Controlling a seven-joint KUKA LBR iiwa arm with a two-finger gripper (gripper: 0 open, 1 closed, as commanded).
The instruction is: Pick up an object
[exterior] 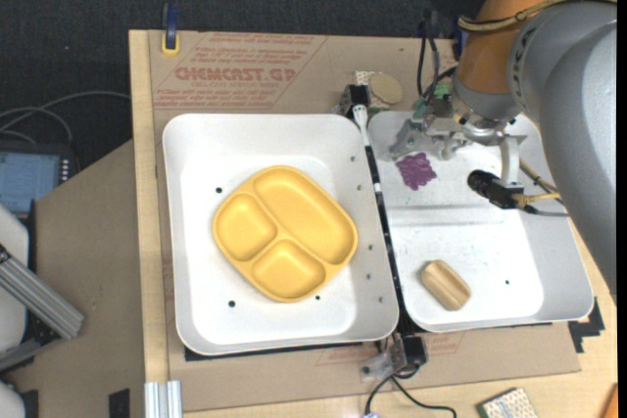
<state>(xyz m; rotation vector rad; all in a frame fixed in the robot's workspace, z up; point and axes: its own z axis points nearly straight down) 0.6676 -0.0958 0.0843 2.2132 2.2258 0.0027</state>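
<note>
Looking down at the worktop (245, 64), you see a tan sheet with reddish print along its upper part and two shallow white bins side by side on it. Around it lies dark carpet, with loose cables at the left edge of the frame and a blue clip (171, 39) on the sheet's upper left corner. The left bin (186, 210) holds a yellow divided tray (284, 232) near its middle. The right bin (509, 250) carries a purple object (417, 170) in its upper left part and a tan wooden block (446, 285) toward the lower middle, well apart. The gripper (431, 140) hangs at the upper right of the frame, just above the purple object; you cannot tell how far its fingers are spread or whether they have hold of anything.
</note>
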